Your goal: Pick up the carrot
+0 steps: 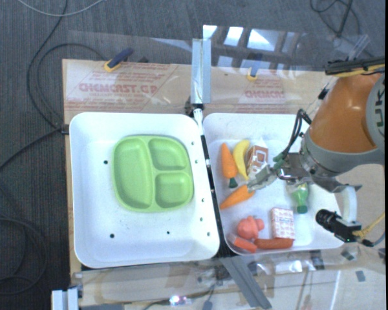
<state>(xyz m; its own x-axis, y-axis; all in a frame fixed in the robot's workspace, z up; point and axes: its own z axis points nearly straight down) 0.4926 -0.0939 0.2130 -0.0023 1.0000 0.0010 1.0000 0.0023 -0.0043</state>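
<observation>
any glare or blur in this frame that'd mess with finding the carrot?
Camera view: light is even and soft, shadows faint. Glare sits on the clear panels behind the bins, off the objects. The right bin is bright white, slightly washed out. The carrot reads sharp and well saturated, its green end next to the hand. The hand itself is small and a bit soft.

Carrot (237, 197) is crowded above by banana (242, 158) and second carrot (227, 161); bare bin floor (262, 202) is left right of it.
</observation>
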